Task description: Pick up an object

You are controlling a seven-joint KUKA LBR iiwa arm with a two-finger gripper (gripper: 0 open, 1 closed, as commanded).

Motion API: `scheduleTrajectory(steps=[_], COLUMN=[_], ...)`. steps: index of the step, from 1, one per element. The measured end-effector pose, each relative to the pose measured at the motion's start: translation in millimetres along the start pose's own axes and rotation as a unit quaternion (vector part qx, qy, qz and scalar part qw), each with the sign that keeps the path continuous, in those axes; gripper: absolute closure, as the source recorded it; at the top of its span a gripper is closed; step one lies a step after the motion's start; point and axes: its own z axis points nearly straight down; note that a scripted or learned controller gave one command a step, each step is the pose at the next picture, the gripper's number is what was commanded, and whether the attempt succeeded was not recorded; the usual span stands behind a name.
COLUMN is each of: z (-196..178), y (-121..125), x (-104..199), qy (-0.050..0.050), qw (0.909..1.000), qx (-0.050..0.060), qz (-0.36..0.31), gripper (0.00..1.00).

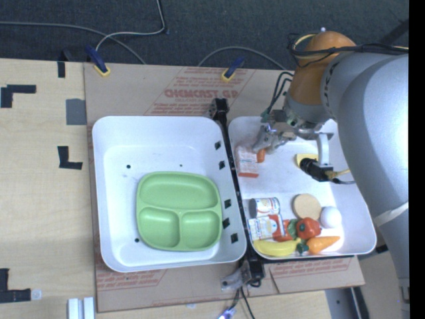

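Note:
My gripper (pixel 266 140) hangs low over the back left part of the right bin (pixel 345 198), reaching in from the right. A small orange item (pixel 261 155) sits right at its fingertips, and whether it is held is unclear. Just below lies a white and red carton (pixel 246 163). Near the bin's front sit a can (pixel 265 207), a labelled packet (pixel 264 228), a tan round biscuit (pixel 307 206), a white egg (pixel 330 216), a tomato (pixel 307 228), a carrot (pixel 323 243) and a banana (pixel 275 248). A yellow piece (pixel 304 159) lies at mid right.
The left bin (pixel 113 145) holds a green divided plate (pixel 178 210). A black clip (pixel 220 107) and hinge strip join the two bins. The arm's grey body (pixel 378 131) covers the right bin's right side. Cables run across the dark floor behind the bench.

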Motion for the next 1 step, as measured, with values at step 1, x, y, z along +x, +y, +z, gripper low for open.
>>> scheduleTrajectory(steps=[1], z=[-83.8], y=[-68.1], x=[59.8], qy=[0.003], qw=[1.0], qx=[-0.006], qz=[-0.004], gripper=[1.0])
